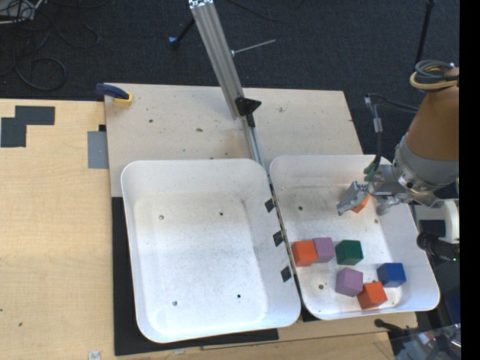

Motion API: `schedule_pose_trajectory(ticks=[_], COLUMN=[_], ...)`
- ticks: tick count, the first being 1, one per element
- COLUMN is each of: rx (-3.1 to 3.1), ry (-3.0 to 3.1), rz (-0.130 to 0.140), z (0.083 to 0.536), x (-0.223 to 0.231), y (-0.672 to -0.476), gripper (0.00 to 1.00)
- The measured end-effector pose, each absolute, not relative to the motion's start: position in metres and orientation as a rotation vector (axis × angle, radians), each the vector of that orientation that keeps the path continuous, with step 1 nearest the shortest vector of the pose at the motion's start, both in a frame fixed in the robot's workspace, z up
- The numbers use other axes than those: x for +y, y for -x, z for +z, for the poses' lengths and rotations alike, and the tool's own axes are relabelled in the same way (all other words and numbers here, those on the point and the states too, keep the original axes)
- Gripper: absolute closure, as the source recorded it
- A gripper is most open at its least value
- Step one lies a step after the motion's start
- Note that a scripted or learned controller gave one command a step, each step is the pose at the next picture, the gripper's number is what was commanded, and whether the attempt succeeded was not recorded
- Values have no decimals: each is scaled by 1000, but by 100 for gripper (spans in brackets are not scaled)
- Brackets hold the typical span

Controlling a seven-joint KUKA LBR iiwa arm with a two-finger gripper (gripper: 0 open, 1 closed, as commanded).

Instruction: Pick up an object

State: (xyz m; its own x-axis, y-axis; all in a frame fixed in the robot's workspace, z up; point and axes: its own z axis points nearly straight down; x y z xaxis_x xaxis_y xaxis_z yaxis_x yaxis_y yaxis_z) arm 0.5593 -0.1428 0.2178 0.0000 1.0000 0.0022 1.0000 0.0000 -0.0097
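Observation:
My gripper point(366, 201) hangs over the back part of the right bin point(315, 172), reaching in from the right. Its two grey fingers point(348, 202) stand apart. A small orange block point(362, 202) shows between them, close to the left finger and partly hidden by it; I cannot tell if it is lifted off the bin floor. Nearer the front of the same bin lie an orange block point(304, 253), a purple block point(324, 249), a dark green block point(349, 252), a second purple block point(349, 282), a blue block point(391, 274) and another orange block point(372, 295).
The left bin point(150, 201) stands beside the right one, with black clips point(277, 238) along the shared wall. A slanted metal bar point(221, 51) rises behind the bins. A blue and yellow clamp point(114, 93) sits at the bench's back left corner.

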Motion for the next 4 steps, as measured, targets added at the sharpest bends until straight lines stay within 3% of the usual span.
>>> schedule_pose_trajectory(ticks=[2, 3, 4], rx=[-2212, -2206, -2210], ry=[2220, 2230, 2235], rz=[7, 5, -2], z=[128, 140, 183], x=[-133, -135, -139], y=[-562, -562, -560], gripper=[0, 100, 100])
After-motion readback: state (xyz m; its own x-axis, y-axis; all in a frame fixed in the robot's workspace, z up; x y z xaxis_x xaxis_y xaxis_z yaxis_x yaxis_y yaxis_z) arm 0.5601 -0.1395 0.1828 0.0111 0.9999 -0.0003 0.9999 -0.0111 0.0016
